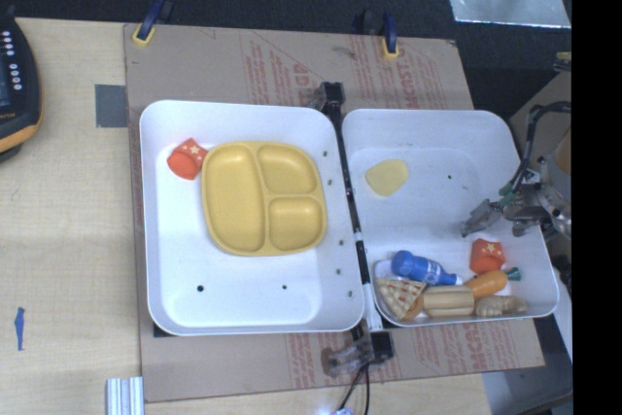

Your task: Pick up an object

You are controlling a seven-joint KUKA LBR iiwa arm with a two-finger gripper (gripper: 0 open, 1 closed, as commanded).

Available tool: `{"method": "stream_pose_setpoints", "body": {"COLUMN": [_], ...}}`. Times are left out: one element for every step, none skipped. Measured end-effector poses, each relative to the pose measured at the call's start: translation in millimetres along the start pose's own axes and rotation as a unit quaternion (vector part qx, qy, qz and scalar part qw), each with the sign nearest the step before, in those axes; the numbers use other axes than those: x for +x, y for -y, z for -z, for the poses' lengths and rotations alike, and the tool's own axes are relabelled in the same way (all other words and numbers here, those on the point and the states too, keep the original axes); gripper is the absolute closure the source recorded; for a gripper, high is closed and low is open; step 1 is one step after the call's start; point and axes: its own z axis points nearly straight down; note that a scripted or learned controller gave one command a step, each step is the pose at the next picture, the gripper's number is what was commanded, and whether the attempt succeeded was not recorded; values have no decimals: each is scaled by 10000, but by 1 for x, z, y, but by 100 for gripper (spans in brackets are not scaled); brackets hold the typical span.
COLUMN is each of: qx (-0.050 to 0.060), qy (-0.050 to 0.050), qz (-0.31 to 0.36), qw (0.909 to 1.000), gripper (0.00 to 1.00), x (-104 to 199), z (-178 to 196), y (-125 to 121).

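The right bin (437,126) holds a flat pale yellow disc (387,177) near its left side. Along its front edge lies a cluster: a blue bottle (423,268), a red toy (487,255), an orange carrot (489,283), a pizza slice (398,294) and a tan bread roll (449,303). My gripper (500,221) hangs over the bin's right side, just above the red toy. Its fingers are spread open and nothing sits between them.
The left bin (175,296) carries a yellow divided plate (264,197) and a small red toy (185,158) at its back left. A black divider with clamps (332,97) joins the two bins. A handheld controller (15,92) rests at the bench's far left.
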Motion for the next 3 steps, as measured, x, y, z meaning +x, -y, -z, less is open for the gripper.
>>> {"method": "stream_pose_setpoints", "body": {"qx": [-5,-26,63], "qy": [-23,-23,-42], "qz": [77,72,31], "qw": [10000,10000,10000], "gripper": [0,0,0], "x": [41,81,99], "z": [-53,-50,-52], "y": [-66,-144,-49]}}
